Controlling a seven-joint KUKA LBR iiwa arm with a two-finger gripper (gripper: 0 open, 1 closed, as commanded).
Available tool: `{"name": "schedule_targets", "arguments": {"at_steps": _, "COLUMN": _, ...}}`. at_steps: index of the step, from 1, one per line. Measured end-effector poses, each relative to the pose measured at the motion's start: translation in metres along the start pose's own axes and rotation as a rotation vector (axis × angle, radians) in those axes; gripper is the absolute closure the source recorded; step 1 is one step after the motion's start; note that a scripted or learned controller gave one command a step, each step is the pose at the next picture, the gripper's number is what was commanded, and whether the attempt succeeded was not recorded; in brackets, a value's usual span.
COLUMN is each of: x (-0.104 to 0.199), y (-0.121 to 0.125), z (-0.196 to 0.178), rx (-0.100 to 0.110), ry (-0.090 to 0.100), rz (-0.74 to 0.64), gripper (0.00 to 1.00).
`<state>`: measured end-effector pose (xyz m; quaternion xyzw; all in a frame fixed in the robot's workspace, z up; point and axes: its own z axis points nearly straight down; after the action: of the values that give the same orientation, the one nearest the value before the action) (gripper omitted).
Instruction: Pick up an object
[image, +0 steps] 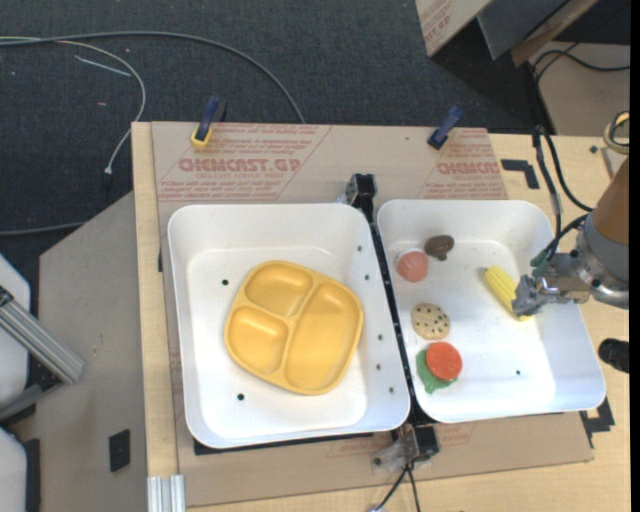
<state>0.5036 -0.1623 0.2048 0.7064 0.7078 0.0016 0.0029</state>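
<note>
gripper (527, 297) low in right bin (570, 375), corn cob (499, 284) touching its fingertips on their left side, finger gap can't tell, cookie (431, 320) and tomato (442, 362) well apart

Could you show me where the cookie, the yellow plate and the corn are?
Cookie (431, 321): camera view, centre of its top.
Yellow plate (293, 326): camera view, middle ridge between compartments.
Corn (499, 283): camera view, middle of the cob.
</note>
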Motion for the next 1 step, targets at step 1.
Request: {"name": "schedule_targets", "arguments": {"at_steps": 1, "x": -0.0001, "y": 0.0015, "z": -0.0291, "rx": 0.001, "ry": 0.0, "rz": 0.0, "gripper": 1.0}}
